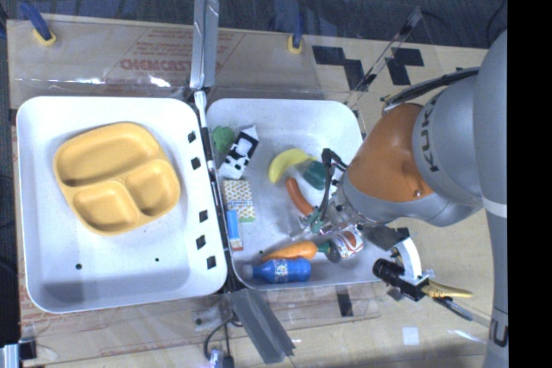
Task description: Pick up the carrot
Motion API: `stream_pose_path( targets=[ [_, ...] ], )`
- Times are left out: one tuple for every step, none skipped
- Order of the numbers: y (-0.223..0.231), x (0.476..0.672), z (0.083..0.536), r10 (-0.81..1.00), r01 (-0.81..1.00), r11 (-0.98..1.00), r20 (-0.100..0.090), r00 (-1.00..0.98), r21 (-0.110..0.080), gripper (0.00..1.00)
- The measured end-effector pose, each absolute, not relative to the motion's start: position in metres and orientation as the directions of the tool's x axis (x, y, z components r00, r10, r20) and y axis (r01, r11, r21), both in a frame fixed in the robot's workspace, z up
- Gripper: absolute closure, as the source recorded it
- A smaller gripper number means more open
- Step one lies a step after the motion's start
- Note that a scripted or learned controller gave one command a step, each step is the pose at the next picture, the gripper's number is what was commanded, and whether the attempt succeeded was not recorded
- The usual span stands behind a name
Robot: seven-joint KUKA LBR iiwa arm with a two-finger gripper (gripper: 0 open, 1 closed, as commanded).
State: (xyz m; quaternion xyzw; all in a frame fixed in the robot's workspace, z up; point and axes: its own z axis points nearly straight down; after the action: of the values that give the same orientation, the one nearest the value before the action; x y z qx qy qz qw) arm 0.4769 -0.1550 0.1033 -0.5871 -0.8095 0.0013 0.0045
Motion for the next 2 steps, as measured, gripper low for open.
stream_pose_path(
  targets=[
    [-0.1549,0.4769,0.1034,0.95,0.95,0.311,0.006,-0.311,-0.007,0.0],
    [-0.1552,0.4776,0.1105,0.949,0.949,0.315,0.006,-0.314,-0.009,1.0]
  ],
)
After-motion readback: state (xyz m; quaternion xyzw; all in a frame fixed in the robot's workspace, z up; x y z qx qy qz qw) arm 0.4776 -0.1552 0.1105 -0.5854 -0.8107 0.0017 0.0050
